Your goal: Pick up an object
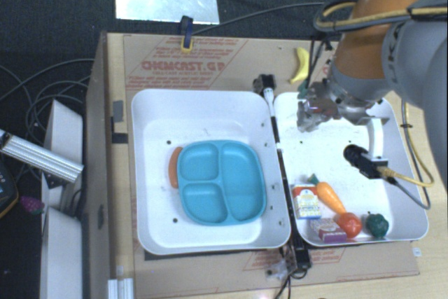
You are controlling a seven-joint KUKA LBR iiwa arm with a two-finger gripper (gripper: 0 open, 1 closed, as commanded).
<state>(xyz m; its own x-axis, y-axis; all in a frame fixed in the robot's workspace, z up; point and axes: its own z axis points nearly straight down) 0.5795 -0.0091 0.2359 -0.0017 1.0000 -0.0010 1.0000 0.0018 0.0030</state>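
My gripper (310, 117) hangs over the far left part of the right bin (413, 220), with bare bin floor beneath it. Along that bin's near edge lie an orange carrot (330, 197), a small white carton (306, 203), a red tomato (349, 224), a dark green vegetable (377, 224) and a pink box (327, 232). All of them are well in front of the gripper, and nothing shows in its grasp. The left bin (150, 115) holds a blue divided plate (220, 181) with an orange sausage (173, 167) against its left edge.
A yellow banana (302, 66) lies on the cardboard bench behind the right bin, outside it. A black divider rail (276, 143) runs between the two bins. The grey arm (406, 59) comes in from the right over the right bin's far corner.
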